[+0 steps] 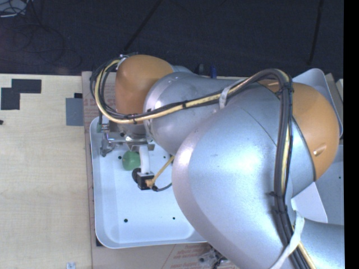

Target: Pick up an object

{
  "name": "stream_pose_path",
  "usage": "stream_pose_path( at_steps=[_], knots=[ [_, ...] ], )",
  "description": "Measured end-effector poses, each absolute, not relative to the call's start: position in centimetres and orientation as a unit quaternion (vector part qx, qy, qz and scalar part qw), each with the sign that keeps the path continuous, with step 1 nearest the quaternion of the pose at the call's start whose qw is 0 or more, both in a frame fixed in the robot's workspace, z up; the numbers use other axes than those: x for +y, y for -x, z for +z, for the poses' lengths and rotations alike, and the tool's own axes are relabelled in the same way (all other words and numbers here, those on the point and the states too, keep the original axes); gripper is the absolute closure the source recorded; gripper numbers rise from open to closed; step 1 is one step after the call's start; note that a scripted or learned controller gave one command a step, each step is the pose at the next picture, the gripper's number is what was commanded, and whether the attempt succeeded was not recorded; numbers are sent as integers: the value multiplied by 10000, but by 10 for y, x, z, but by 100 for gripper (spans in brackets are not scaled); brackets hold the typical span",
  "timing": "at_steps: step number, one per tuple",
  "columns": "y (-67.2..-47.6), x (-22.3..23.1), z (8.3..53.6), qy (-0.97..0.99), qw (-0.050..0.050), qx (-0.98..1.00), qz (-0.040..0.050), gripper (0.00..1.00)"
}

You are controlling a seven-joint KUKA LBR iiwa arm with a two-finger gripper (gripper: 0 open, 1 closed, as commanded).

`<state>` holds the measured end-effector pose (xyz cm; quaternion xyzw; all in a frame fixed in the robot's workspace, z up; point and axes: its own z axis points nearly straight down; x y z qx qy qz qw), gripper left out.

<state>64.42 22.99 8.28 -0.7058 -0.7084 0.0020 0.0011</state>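
Far left we log the desk (39,167), pale wood with dark rectangular marks near its upper edge.

Next we record a white bin (120,228), shallow, with a few small dark dots on its floor.

Inside its upper part we note a green object (130,160), small and rounded, resting on the bin floor.

Directly above and around it we list the end effector (128,144), a metal assembly reaching down into the bin; the green object sits just below it, and we cannot tell whether anything is gripped.

Just right of the green object hangs a small black part (143,179) on a cable.

Rightward we enter the arm (241,167), grey with orange sections, covering most of the second bin (328,88).
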Motion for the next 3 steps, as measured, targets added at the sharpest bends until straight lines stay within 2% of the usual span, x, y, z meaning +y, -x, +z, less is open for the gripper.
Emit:
stream_pose_path(
  at_steps=[1,2,3],
  knots=[
    [-643,220,111,7069,10,-7073,26,0],
    [-646,238,293,7058,-24,-7084,-46,0],
    [-645,244,486,7059,-28,-7083,-39,0]
  ],
)
